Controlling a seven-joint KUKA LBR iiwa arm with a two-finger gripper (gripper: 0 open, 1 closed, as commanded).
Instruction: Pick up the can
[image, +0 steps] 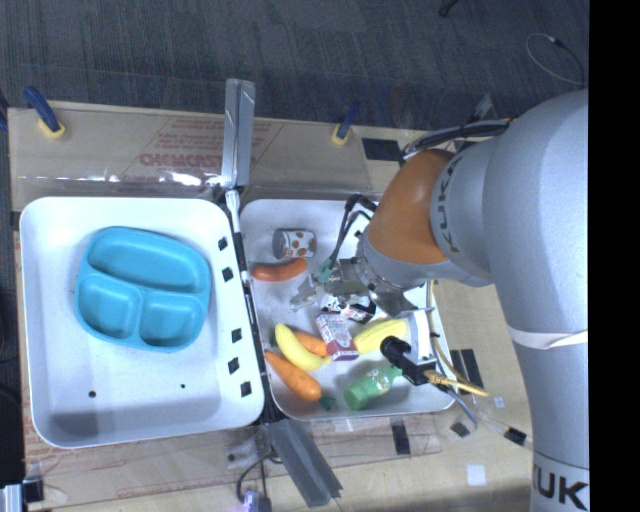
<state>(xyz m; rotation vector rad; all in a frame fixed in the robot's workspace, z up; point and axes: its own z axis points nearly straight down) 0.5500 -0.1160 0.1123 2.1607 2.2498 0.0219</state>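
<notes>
The can (293, 241) lies on its side near the back left corner of the right bin (262, 215), its label red and white. My gripper (322, 287) hangs over the middle of that bin, a little to the right of and nearer than the can, and apart from it. An orange sausage (279, 270) lies between the can and the gripper's tip. Nothing shows between the gripper and the can touching.
In the right bin lie a banana (294, 346), a carrot (292, 375), a green bottle (369, 388), a yellow piece (378, 335) and a small packet (335, 333). The left bin (40, 330) holds a blue divided plate (143, 287). The arm covers the right bin's right side.
</notes>
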